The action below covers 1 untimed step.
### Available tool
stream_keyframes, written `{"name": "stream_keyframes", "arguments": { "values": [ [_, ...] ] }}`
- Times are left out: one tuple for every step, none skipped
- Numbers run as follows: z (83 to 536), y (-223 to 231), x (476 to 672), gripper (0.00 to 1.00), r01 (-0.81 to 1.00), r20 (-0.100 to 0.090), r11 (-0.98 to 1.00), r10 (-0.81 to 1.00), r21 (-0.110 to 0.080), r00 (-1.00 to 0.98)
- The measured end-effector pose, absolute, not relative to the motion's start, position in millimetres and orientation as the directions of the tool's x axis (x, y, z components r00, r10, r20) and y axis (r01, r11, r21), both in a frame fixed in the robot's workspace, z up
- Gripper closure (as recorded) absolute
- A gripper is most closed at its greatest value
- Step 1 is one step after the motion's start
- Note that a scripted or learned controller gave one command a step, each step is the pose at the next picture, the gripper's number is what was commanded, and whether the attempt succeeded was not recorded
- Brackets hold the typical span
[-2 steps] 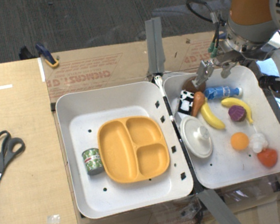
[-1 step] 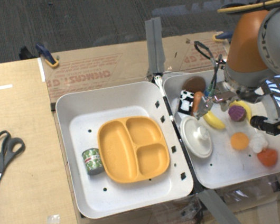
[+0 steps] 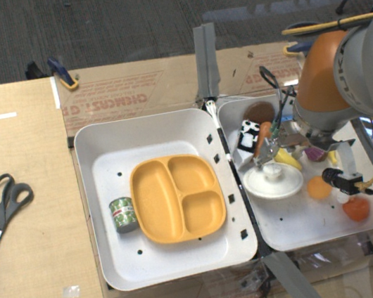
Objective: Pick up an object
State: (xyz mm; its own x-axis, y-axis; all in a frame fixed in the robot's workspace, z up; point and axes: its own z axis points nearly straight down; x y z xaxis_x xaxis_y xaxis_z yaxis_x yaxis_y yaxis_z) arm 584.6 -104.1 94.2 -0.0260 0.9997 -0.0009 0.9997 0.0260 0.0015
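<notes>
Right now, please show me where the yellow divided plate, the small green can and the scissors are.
yellow divided plate [image 3: 178,197]: camera view, on the ridge between its compartments.
small green can [image 3: 123,214]: camera view, on its label side.
scissors [image 3: 9,195]: camera view, on the black handles.

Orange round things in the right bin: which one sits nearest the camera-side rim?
The redder orange ball, at the bin's near right corner. The paler orange ball lies further in, beside the white lid.

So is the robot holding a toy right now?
Can't tell. Its tool is low in the right bin, over the white lid; no toy shows in it.
</notes>
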Motion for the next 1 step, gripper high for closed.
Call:
{"name": "stream_keyframes", "arguments": {
  "values": [
    [103.8, -104.9, 585.2, 1.0, 1.0, -0.003, 0.028, 1.0, 0.003, -0.028]
  ]
}}
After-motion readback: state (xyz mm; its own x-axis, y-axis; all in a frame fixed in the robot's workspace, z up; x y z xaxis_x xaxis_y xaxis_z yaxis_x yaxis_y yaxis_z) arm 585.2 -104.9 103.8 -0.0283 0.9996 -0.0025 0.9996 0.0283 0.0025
